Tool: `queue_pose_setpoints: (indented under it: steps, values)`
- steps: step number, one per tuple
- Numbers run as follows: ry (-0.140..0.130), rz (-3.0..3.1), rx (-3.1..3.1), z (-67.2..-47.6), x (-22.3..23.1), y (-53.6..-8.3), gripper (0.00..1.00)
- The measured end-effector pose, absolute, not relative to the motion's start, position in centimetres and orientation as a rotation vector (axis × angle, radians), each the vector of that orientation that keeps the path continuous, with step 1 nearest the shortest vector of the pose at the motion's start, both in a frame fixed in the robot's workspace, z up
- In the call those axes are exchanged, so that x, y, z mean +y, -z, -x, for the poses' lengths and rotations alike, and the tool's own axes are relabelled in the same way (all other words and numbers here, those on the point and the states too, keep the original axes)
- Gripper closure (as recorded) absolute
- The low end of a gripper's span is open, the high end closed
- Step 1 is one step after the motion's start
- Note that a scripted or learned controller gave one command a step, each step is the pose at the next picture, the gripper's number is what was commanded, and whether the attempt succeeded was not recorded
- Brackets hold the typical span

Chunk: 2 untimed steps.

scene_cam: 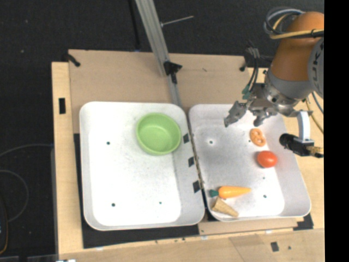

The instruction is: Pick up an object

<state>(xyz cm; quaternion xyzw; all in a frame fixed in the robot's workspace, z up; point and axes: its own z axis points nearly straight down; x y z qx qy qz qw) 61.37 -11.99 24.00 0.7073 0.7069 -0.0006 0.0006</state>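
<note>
My gripper hangs over the far part of the right bin, its two dark fingers spread apart with nothing between them. Just right of the fingertips lies a small orange, speckled object. A red tomato-like ball rests nearer the front, below it. An orange carrot with a green end lies near the bin's front edge, and a tan wedge sits beside it in the front left corner.
A green bowl stands in the far right part of the left bin. A slanted metal pole rises behind the bins. A black fitting sticks out by the right bin's right rim.
</note>
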Motion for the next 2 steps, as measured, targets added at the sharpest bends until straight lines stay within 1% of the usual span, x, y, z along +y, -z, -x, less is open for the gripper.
queue_pose_setpoints:
  steps: [1,2]
  values:
    - [0.006,-2.224,2.220,-61.8,-12.7,-19.4,0.00]
    - [0.005,-2.223,2.221,-62.2,-12.3,-14.9,0.00]
